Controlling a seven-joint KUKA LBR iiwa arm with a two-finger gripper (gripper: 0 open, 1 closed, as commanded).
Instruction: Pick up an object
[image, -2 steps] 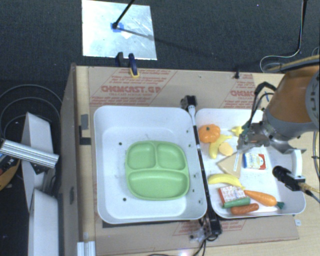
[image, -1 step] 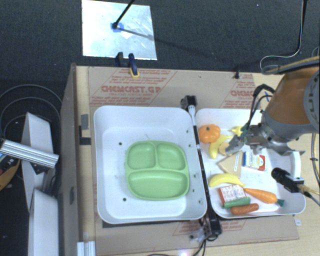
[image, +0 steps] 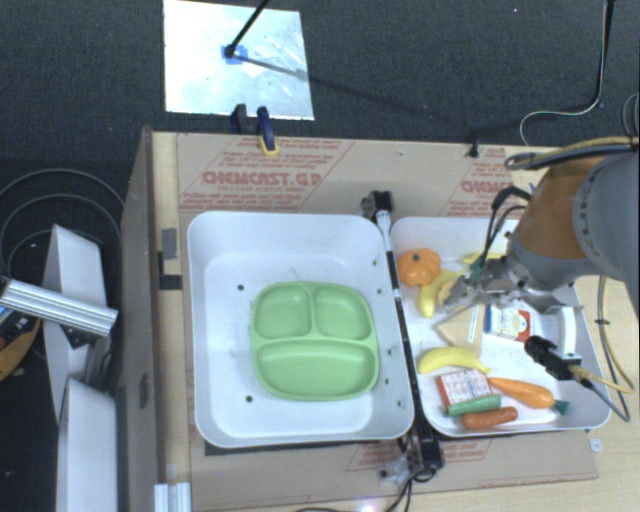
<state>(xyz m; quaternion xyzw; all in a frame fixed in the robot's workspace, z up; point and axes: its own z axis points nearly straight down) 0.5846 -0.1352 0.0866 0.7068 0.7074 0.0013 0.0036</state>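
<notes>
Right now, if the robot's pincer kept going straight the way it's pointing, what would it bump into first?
Probably the small banana lying next to the orange. The pincer points toward the left side of the right bin, and that banana sits just ahead. Its height above the fruit is hard to judge.

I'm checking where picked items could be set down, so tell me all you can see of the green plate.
The green plate is pale green, looks like plastic, and has rounded corners. Raised ridges split it into three compartments: two smaller ones at the far side, one wide one at the near side. It lies flat, slightly turned, near the middle of the left bin, resting on the bin floor.
</notes>
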